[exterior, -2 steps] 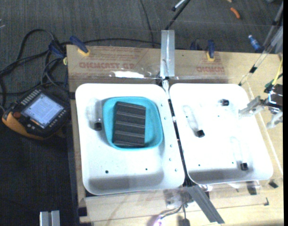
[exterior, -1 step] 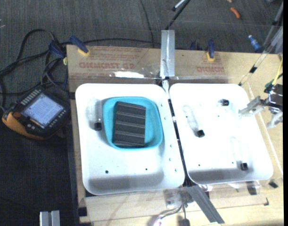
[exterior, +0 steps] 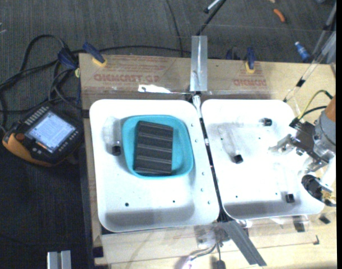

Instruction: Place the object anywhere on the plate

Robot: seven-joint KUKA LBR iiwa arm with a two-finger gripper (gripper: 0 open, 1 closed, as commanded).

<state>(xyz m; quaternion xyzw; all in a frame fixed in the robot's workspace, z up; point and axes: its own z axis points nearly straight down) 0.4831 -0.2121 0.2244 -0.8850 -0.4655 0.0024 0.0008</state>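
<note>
Two white bins sit side by side on the bench. The left bin (exterior: 103, 206) holds a blue plate (exterior: 184, 150), and a dark ribbed block (exterior: 154, 147) already lies flat on it, well inside the rim, so the task's thing appears to be where it belongs. The gripper (exterior: 305, 142) hangs at the far edge of the right bin (exterior: 254, 206), well apart from the plate; its tip is too small and blurred to tell how its jaws stand.

From here the main risk, as I judge it, is a fresh reach toward the plate: a push on the block could slide it off the smooth plate into the bin. Small dark bits (exterior: 237, 159) in the right bin could also be mistaken for the target.

Around the bins is a wooden board (exterior: 131, 74) held by clamps, on dark carpet, with a handheld control pad (exterior: 45, 133) and loose black cables (exterior: 31, 58) lying to the left.
</note>
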